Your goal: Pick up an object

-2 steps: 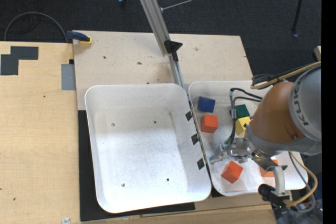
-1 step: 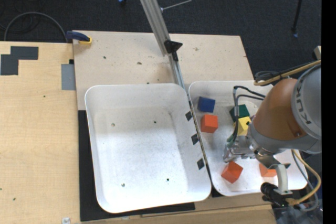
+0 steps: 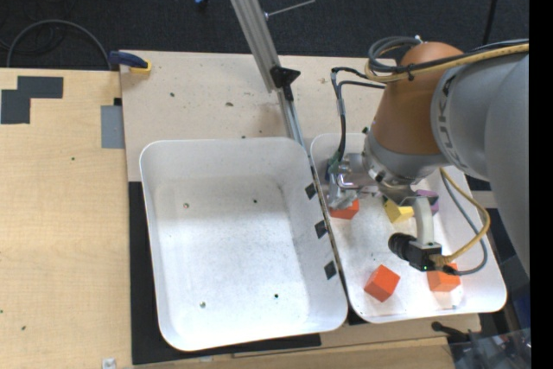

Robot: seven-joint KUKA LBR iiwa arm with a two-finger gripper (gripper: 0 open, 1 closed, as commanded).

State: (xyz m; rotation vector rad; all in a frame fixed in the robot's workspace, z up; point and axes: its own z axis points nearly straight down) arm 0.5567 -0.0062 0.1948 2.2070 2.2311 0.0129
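My gripper point(image 3: 340, 182) hangs low over the upper left corner of the right bin point(image 3: 484, 298), close to the wall it shares with the left bin. A small red-orange block point(image 3: 344, 208) shows directly beneath the gripper; whether it is held cannot be told from this view. An orange cube point(image 3: 382, 283) lies near the front of the right bin. Another orange block point(image 3: 443, 281) rests toward the front right corner. A yellow piece point(image 3: 397, 210) and a purple piece point(image 3: 430, 201) peek out from under the wrist.
The left bin point(image 3: 225, 246) stands beside the right one, with black clips point(image 3: 320, 229) along the shared wall. A slanted aluminium post point(image 3: 255, 22) rises behind the bins. The arm's bulk point(image 3: 449, 108) covers the back right of the right bin.
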